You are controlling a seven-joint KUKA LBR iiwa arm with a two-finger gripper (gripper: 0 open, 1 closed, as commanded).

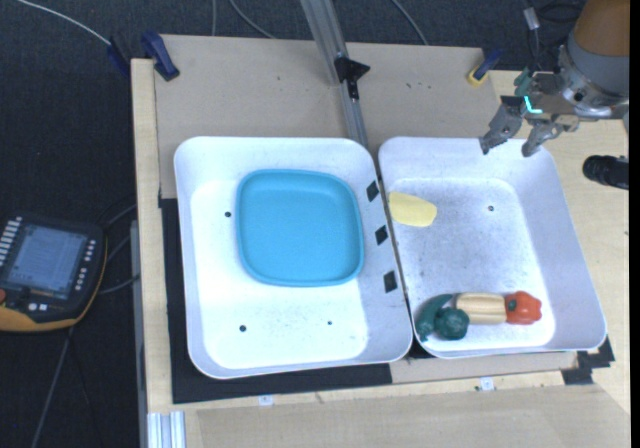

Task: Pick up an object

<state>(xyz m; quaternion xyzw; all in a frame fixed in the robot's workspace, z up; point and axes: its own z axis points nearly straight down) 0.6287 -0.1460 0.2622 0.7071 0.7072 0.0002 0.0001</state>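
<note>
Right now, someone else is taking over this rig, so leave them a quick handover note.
Hand: open, holding nothing, above the far edge of the right bin.
Right bin: yellow piece near its left wall; green item, tan item and red item bunched along the near wall.
Left bin: blue plate.
Done: nothing picked yet.
Left: choose an object, descend, grasp and lift.

The desk (250, 76) is light wood. Two white bins sit on it side by side, the left bin (200, 236) near the left edge and the right bin (560, 226) near the right edge. A black mat (180, 376) lies under them.
</note>
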